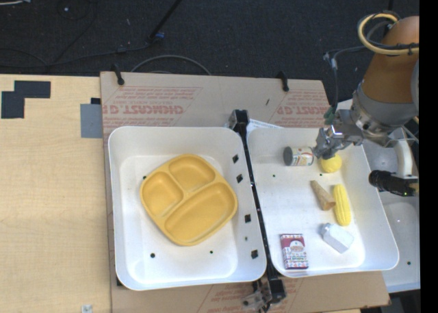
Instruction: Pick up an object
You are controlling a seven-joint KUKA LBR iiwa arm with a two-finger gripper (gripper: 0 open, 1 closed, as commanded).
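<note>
Where the right bin [383, 236] meets its rim, the claw [330, 148] hangs above a yellow ball [331, 164].

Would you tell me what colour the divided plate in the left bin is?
Yellow; the plate shows plainly in the camera view.
</note>
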